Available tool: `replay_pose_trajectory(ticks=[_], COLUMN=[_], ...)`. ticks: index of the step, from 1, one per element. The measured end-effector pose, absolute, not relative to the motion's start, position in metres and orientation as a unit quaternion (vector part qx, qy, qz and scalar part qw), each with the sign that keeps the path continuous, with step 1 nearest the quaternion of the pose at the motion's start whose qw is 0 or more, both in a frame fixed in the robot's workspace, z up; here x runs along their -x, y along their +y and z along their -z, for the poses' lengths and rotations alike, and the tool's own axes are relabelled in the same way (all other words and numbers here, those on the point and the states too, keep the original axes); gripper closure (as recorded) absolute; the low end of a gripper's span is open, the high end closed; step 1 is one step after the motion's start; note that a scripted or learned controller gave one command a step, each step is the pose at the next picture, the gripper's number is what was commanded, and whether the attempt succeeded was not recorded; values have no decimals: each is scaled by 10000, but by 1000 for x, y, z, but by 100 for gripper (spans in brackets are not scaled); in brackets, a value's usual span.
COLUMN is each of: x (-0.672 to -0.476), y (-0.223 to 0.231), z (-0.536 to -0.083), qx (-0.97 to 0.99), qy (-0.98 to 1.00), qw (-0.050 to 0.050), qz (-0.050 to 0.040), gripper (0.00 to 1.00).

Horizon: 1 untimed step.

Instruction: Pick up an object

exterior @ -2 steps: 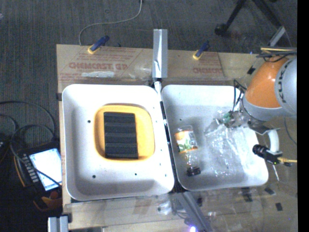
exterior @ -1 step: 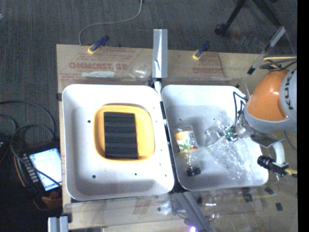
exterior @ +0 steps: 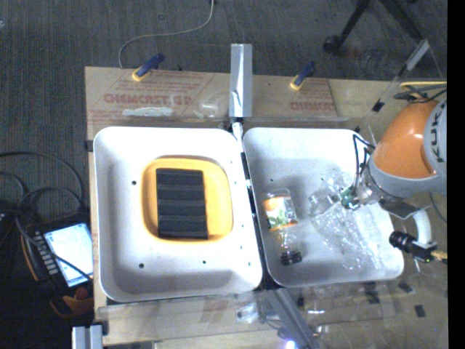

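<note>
Arm (exterior: 407, 158): rounded orange band, dark lettering partly visible at its right edge. Grey collar beneath band. Thin black cables run down its left side. Small green spot near wrist. White curved part below, ending in black fitting (exterior: 404, 241).

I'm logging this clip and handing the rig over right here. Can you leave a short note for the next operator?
Pincer: down in the right bin, near its right wall, over crumpled clear plastic. I cannot tell how it is set, and no object is visibly held.
Objects: right bin has a small bottle with an orange and green label, lying near the left wall with its dark cap toward the front, plus the clear plastic. Left bin has a yellow tray with a black ridged insert.
Done: the arm has reached into the right bin.
Left: secure a grasp and lift something.
</note>
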<state>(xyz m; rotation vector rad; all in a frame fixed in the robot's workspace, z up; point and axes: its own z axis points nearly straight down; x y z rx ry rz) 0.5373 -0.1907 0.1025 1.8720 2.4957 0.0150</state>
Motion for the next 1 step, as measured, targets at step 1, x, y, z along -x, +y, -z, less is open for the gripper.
replay_pose_trajectory(ticks=[1], x=[-564], y=[-110], z=[-210], qx=[-5526], qy=[8334], qw=[8], qz=[-4], gripper=[100])
